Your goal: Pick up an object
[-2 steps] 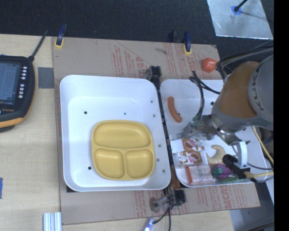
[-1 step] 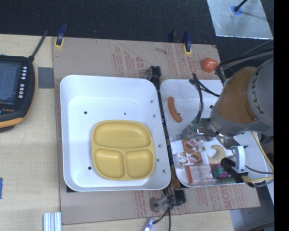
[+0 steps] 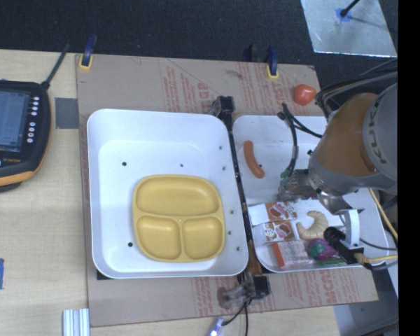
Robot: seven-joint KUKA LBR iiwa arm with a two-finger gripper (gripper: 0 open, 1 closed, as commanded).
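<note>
Right bin (image 3: 266, 128): smooth orange sausage (image 3: 253, 159) at far left; printed packets (image 3: 280, 231) and pale curved piece (image 3: 313, 225) near; arm (image 3: 350, 145) overhangs them, gripper (image 3: 294, 185) state indeterminable; left bin (image 3: 105, 187) holds glossy yellow three-compartment tray (image 3: 178, 217).

A cardboard sheet (image 3: 161, 82) printed with faint red lettering covers the wooden bench (image 3: 28, 257); blue-handled clamps (image 3: 88, 50) grip its far edge, one at the left corner and a pair (image 3: 271, 58) further right; left of the sheet lies a teach pendant (image 3: 14, 135) with a dark screen and orange casing, its cable running off toward the far side; a strip of grey tape (image 3: 66, 113) sits between the pendant and the left bin; a small blue mark (image 3: 1, 272) shows on the bare wood near the left edge; beyond the bench, dark carpet (image 3: 161, 12) carries a pale square panel (image 3: 346, 16) at upper right
</note>
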